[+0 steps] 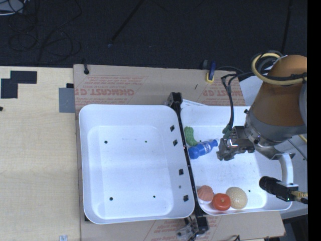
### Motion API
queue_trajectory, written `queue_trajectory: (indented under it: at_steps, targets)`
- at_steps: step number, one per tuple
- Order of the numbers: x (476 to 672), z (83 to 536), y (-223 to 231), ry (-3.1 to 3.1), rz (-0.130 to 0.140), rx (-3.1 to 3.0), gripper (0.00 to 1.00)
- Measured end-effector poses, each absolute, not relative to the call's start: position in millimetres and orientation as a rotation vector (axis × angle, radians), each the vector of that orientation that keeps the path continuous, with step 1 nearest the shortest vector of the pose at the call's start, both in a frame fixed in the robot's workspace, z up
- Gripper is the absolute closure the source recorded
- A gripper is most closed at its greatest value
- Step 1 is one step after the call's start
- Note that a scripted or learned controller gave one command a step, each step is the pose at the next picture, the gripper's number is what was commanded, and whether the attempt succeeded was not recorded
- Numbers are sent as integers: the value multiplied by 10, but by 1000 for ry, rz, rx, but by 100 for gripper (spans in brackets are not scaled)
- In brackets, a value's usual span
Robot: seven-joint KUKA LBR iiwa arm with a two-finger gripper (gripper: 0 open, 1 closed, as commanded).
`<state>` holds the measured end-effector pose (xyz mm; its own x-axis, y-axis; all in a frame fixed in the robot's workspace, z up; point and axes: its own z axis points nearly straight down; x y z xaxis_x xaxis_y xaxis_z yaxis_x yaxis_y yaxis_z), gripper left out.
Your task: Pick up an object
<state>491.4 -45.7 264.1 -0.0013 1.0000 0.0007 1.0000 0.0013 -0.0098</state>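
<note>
The right bin (pixel 225 177) holds a blue plastic bottle (pixel 202 148) lying on its side near the divider, with a green object (pixel 189 134) just above it. At the bin's front edge sit a pink round piece (pixel 205 192), a red tomato-like object (pixel 221 201) and a beige ball (pixel 237 197). My gripper (pixel 228 148) hangs over the bin just right of the bottle's cap end. I see nothing between its fingers.
The left bin (pixel 130 164) lies beside it, past a black divider clamp (pixel 181 149). The arm's grey and orange body (pixel 278 104) covers the right bin's far right side. A black cable (pixel 231 99) loops above the gripper. Brown cardboard lies beneath both bins.
</note>
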Motion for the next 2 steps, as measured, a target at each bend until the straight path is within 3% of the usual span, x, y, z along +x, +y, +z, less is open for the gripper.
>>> queue_trajectory:
  at_steps: [2]
  targets:
    - [4912,2824,-472,-2221,17,-2205,100]
